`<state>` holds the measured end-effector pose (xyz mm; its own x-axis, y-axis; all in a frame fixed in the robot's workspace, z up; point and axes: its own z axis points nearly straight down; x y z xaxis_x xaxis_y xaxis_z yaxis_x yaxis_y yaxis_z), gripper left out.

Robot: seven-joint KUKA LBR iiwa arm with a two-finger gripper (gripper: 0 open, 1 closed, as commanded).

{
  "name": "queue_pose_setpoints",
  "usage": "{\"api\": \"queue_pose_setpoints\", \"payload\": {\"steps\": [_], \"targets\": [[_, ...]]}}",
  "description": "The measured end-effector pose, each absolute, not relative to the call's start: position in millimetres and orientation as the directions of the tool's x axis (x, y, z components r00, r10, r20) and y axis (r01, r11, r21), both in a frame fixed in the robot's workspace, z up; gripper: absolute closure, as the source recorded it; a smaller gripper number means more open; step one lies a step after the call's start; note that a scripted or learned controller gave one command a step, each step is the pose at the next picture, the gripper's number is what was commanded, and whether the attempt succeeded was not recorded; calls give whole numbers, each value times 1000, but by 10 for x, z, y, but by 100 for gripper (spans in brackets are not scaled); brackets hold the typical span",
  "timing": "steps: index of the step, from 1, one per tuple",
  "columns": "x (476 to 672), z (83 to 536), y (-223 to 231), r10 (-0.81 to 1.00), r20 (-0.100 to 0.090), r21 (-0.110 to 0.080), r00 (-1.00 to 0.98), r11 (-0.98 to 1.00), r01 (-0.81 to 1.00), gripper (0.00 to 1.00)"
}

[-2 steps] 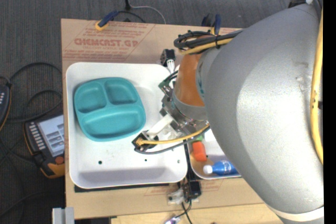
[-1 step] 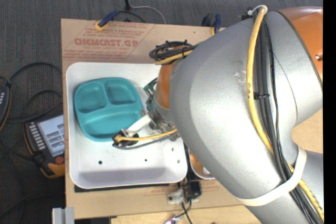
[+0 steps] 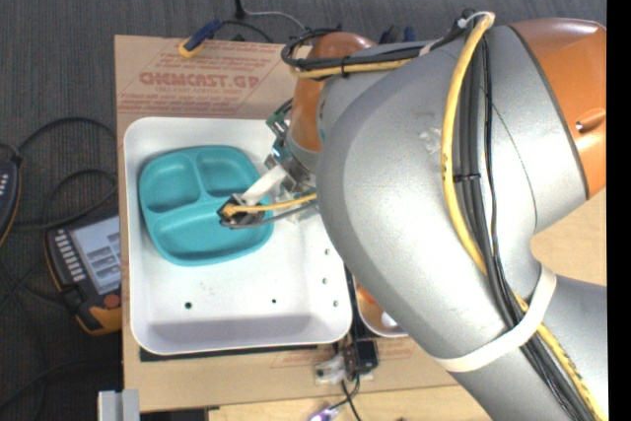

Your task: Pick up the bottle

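Over the teal three-compartment plastic tray (image 3: 202, 202) in the white bin (image 3: 237, 320), tool (image 3: 237, 210) is hovering at its right edge; tool state unreadable. Bottle location unclear. Reading: search/approach step; next needs locating bottle.

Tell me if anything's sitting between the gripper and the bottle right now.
I can't make out a bottle. The gripper is low over the teal divided plate in the left white bin. The grey arm covers most of the right bin, so a bottle there would be hidden.

Right bin (image 3: 380, 318) mostly hidden under the arm (image 3: 444, 212), arm cut off at right edge
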<state>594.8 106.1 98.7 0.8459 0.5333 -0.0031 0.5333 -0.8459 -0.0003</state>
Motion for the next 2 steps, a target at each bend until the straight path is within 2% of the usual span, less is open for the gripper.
{"api": "queue_pose_setpoints", "payload": {"steps": [1, 2], "targets": [[6024, 1467, 1302, 629, -2, -1, 777, -777, 629, 100], [6129, 1833, 1244, 818, -3, 0, 575, -575, 818, 100]]}}
